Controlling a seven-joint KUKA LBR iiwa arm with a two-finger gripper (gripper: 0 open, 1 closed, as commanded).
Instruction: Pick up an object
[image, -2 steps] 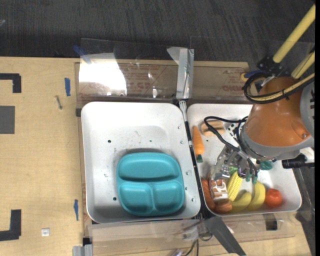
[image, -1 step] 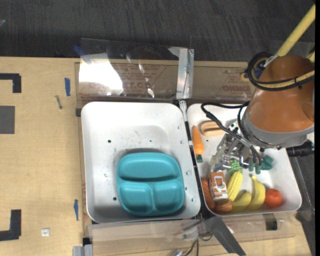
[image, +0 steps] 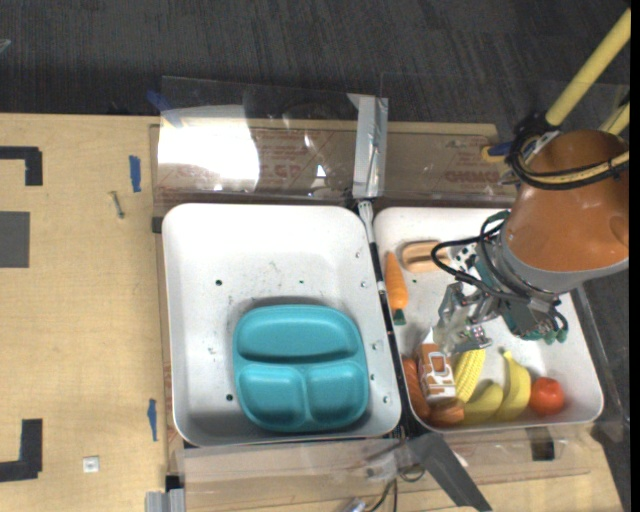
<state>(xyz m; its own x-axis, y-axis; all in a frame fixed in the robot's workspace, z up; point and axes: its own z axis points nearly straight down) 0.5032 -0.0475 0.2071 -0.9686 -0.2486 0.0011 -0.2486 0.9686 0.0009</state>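
No legible text; print on small carton (image: 437, 373) too blurred.

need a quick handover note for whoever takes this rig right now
Gripper: low over the right bin, just above the corn cob; nothing seen between its fingers.
Right bin: corn cob, bananas, tomato, carrot, small carton.
Left bin: teal divided tray.
Done: nothing lifted yet.
Left: grasp and lift one object.
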